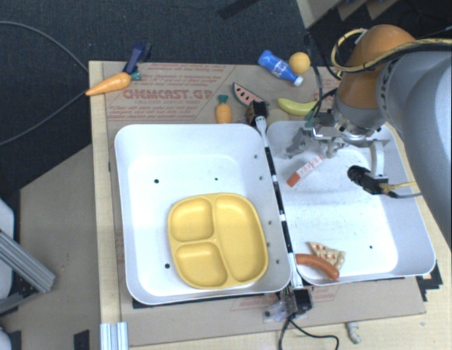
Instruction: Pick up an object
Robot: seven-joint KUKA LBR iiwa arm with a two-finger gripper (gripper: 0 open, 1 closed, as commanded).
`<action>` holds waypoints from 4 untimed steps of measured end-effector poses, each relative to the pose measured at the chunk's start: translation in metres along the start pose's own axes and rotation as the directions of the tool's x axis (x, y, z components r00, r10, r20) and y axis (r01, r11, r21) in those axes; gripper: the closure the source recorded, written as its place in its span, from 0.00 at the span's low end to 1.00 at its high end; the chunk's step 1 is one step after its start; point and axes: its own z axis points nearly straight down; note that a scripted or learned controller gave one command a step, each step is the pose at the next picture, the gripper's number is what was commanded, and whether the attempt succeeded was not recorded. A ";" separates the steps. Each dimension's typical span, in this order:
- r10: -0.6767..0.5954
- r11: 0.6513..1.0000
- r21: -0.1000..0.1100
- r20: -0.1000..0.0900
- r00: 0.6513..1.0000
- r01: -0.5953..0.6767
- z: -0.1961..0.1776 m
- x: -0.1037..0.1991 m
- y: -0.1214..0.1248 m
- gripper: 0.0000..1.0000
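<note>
Hovering over the right bin [401, 217], the gripper [318, 143] hangs at its far left corner; whether it grasps anything cannot be told. Item: red-and-white tube [303, 171], lying just below and left of the gripper, long axis slanting diagonally, bare bin floor around it.
</note>
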 end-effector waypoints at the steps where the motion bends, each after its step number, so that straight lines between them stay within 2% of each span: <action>1: 0.000 1.000 0.004 -0.001 1.000 0.000 0.000 0.008 -0.008 0.00; 2: 0.000 1.000 0.002 -0.001 1.000 0.000 -0.010 0.009 -0.007 1.00; 3: 0.000 1.000 0.003 -0.001 1.000 0.000 -0.010 0.009 -0.008 0.00; 4: 0.001 1.000 0.004 -0.001 1.000 -0.001 0.000 0.009 -0.009 0.00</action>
